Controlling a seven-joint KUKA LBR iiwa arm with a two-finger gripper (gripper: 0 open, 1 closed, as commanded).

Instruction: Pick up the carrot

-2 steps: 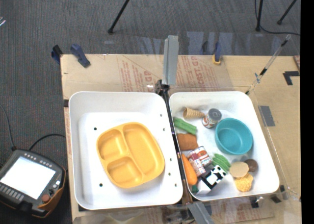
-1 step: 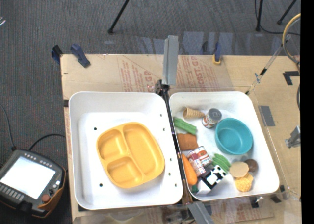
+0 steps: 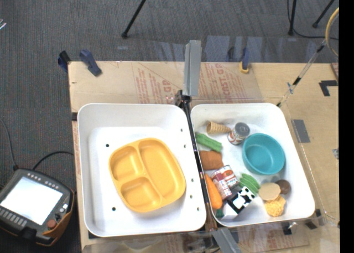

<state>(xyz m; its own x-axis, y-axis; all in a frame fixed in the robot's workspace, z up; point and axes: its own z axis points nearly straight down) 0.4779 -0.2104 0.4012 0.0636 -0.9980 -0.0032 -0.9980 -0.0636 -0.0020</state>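
currently listed: orange tapered carrot [image 3: 213, 191], lying along the left wall of the right shallow white bin [image 3: 296, 152], just beside a red-labelled packet [image 3: 224, 180] and below a brown bun-like piece [image 3: 211, 160]. teal round bowl [image 3: 264, 154] nearby. left bin [image 3: 94, 135] bears a yellow three-compartment plate [image 3: 146, 174]. gripper state: cannot tell.

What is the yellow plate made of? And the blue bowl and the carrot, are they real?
The yellow plate looks like smooth moulded plastic: one even colour, rounded dividers, a soft sheen. The blue bowl seems plastic too, with an even teal colour and a thin rim. The carrot is probably a plastic toy, being uniformly orange and smooth, though it is too small to be sure.
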